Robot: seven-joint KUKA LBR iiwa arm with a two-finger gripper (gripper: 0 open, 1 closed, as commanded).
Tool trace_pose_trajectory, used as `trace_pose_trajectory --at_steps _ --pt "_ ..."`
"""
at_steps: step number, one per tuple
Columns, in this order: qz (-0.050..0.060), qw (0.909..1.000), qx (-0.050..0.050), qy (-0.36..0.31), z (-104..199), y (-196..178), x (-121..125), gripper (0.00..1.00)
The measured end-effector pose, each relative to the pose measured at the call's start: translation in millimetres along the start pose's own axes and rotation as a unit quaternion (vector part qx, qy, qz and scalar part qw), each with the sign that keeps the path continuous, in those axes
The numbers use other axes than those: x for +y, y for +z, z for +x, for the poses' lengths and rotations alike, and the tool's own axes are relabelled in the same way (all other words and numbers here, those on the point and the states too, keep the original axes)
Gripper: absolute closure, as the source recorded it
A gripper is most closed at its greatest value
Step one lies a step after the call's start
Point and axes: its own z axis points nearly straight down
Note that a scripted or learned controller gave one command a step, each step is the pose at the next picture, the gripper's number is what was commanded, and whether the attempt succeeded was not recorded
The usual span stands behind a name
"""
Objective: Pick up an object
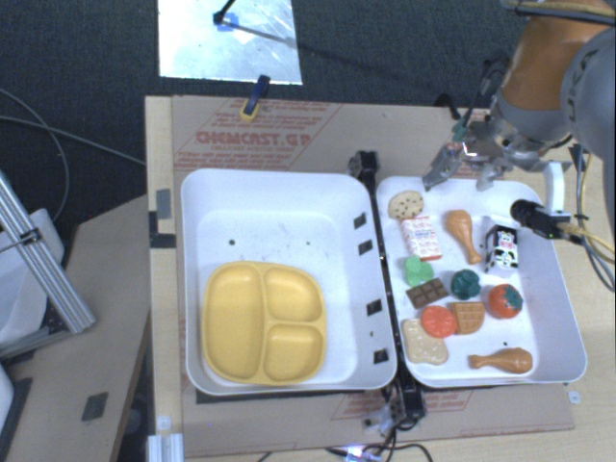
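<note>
We look down on two shallow white bins side by side. The left bin [279, 200] holds a yellow divided tray [265, 320] in its near half. The right bin [558, 296] serves as our landmark. Inside it, at the far left corner, lies a round cookie [405, 203]. Just nearer sits a red and white carton [421, 238], with a drumstick [463, 233] to its right and a small black and white cow-print box [501, 247] farther right. Toward the middle we see a green piece [418, 270], a chocolate bar [426, 292], a dark teal ball [465, 283] and a tomato [505, 300]. Along the near side lie a pale bread slice [424, 343], a red round slice [438, 321], a waffle [469, 317] and a second drumstick [501, 360].

The gripper [468, 171] hangs above the far edge of the right bin, just beyond the cookie. Its fingers seem to stand apart with nothing between them, though the view there is blurred.
</note>
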Motion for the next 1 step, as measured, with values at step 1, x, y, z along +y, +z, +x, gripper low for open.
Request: trace_pose_trajectory --at_steps 1 --pt "0.005 1.0 0.002 0.004 -36.3 137.5 -74.8 0.0"
